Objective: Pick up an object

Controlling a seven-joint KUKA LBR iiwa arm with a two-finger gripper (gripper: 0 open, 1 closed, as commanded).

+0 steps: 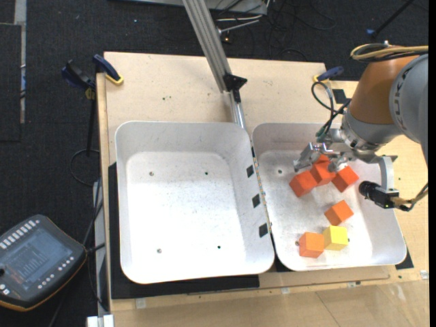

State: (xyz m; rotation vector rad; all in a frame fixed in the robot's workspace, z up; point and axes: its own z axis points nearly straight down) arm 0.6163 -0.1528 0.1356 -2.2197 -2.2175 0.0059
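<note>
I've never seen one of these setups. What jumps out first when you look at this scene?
Probably the bright blocks in the right bin: orange blocks clustered near its top, another orange block lower down, and a yellow block touching an orange one near the front. The big arm with its orange band leans in from the right, its end effector right above the cluster.

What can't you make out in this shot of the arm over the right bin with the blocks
- Gripper, camera view: the wrist above covers the fingers, so their state is unclear.
- Orange blocks under the gripper: bunched together and partly covered, so the count and any grasp are uncertain.
- Arm: cut off by the right edge.
- Handheld controller, lower left: screen too small to read.
</note>
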